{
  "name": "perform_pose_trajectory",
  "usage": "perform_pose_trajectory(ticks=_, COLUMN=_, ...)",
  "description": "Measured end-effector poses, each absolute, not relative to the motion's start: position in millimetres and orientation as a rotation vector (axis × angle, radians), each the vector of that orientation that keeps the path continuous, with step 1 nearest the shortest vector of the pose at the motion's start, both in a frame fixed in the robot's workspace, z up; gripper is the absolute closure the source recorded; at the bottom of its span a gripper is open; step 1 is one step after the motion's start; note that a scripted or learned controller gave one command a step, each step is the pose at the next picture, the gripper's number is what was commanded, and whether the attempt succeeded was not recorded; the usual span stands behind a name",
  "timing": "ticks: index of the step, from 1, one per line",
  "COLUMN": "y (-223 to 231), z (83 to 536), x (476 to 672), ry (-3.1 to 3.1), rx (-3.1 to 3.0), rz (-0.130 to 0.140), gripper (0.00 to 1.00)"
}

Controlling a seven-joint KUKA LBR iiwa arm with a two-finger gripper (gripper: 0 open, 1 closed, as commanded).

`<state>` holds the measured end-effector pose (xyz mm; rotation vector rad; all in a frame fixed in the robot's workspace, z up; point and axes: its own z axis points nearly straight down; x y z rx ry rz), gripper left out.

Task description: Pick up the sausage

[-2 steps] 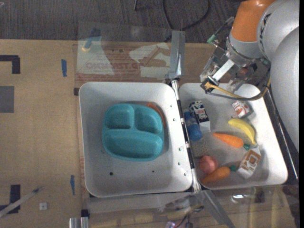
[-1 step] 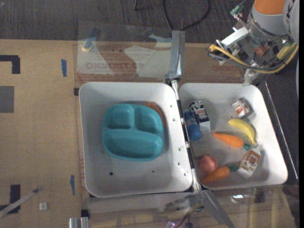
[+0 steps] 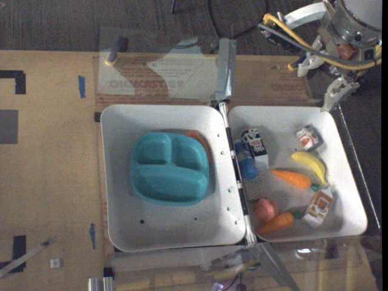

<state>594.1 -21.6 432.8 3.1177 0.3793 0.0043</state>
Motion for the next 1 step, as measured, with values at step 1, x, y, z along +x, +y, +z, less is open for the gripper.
perform_pose_trajectory(ticks=1, y=-12.2, z=362.7, x=520.3, ry=0.335, rx=3.124, rz=-0.003, gripper=0.00)
